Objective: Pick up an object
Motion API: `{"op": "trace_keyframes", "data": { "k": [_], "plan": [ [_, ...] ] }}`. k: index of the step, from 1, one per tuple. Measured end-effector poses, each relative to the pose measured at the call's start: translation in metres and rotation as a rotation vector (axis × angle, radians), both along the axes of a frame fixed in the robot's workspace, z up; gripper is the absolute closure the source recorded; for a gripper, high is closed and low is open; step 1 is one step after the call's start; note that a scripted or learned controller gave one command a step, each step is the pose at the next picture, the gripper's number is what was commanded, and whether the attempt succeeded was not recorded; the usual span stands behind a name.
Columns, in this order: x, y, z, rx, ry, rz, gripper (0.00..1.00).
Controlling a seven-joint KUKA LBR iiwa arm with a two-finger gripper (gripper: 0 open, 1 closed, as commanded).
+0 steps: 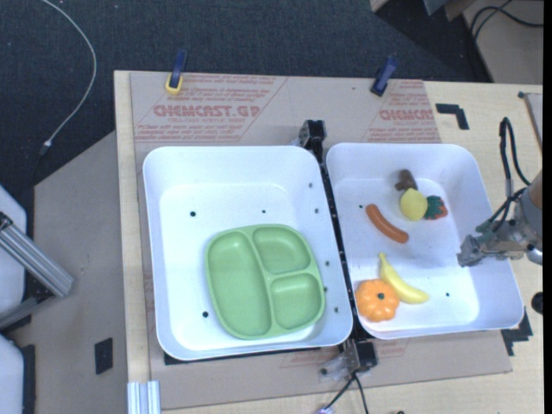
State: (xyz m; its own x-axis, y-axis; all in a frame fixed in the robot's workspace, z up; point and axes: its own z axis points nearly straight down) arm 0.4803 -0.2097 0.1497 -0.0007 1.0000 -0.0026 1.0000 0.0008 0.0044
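The bench (285,102), surfaced with printed brown board, carries two shallow white bins touching side by side: the left bin (172,257) and, immediately right of it, the right bin (483,313).

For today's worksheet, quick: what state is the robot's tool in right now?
Tool: cannot be told; it sits over the right bin at its right edge, apart from the toy food.

Bright, even overhead light fills the scene. The white bins (172,257) are nearly washed out, with soft, faint shadows along their inner walls. Focus is moderately sharp in the centre; the dark floor (52,76) looks grainy.
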Motion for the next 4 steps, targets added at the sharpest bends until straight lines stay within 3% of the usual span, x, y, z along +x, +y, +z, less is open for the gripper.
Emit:
{"op": "trace_keyframes", "data": {
  "k": [2,4],
  "plan": [
    [0.002,0.006,0.099,-0.002,-0.004,0.001,1.0],
    [0.051,0.093,0.078,0.004,0.004,0.002,1.0]
  ]
}}
